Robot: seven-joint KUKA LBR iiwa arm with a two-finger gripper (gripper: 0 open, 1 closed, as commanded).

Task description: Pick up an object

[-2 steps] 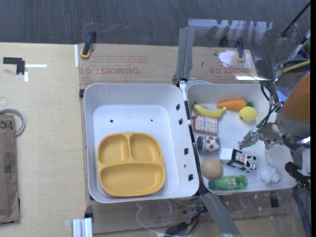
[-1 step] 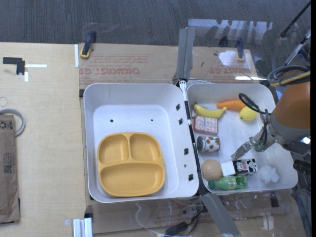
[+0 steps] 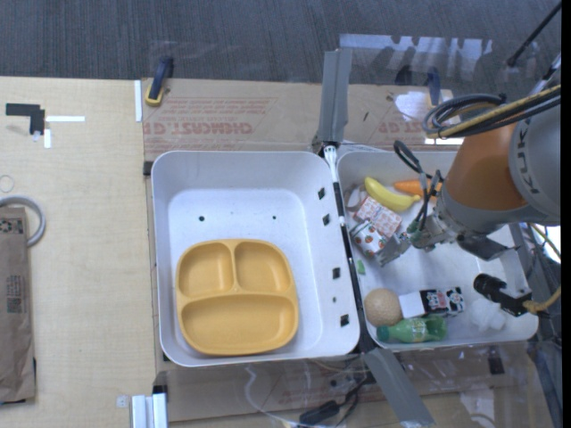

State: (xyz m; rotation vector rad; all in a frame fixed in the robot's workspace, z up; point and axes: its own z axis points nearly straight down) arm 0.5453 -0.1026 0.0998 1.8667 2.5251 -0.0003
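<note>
At the far left of the bench, a brown paper bag (image 3: 15, 301) lies flat against the picture's edge. Right of it sits the left bin (image 3: 169, 194), which holds a yellow plate (image 3: 237, 294) with three compartments, resting toward the bin's near side. A grey divider (image 3: 333, 101) stands behind the seam where the two bins meet.

Past that seam, the right bin (image 3: 526, 328) holds a loose scatter of things. A small red and white carton (image 3: 375, 230) lies near its left wall, with a banana (image 3: 391, 194) just behind it and a carrot (image 3: 409, 186) touching the banana's far end. Toward the near side, a round tan ball (image 3: 384, 307) sits beside a green bottle (image 3: 412, 331) lying flat, and a black and white box (image 3: 442, 301) rests just right of the ball.

Reaching in from the right, the arm (image 3: 486, 172) bends down into this bin, and its claw (image 3: 412, 236) sits low, right beside the carton. Whether the claw is spread or closed cannot be told, and nothing can be seen gripped in it.
</note>
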